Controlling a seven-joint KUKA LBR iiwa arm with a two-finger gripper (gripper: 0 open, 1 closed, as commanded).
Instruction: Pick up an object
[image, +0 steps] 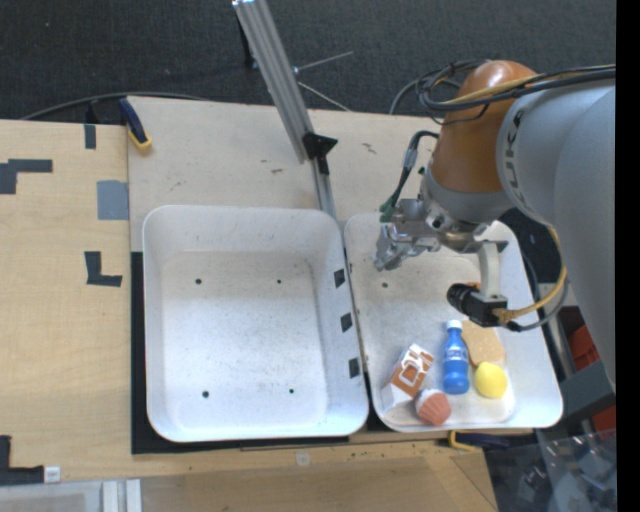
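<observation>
Lowest in the view, at about five o'clock, a small cluster of objects sits in the near corner of the right bin (528, 405): a reddish round ball (433, 408), an orange-and-white carton (410, 371) just beside it, a blue bottle (455, 360) with a white cap lying lengthwise, a yellow lemon-like piece (490, 380) and a tan sponge-like block (485, 345) touching it. The left bin (240, 320) takes up the centre. At two o'clock the grey arm (560, 150) with its orange band reaches in, and the gripper (390, 255) hangs over the right bin's far end, well apart from the cluster, nothing visible between its tips. Whether those tips are spread or pressed together cannot be told.
</observation>
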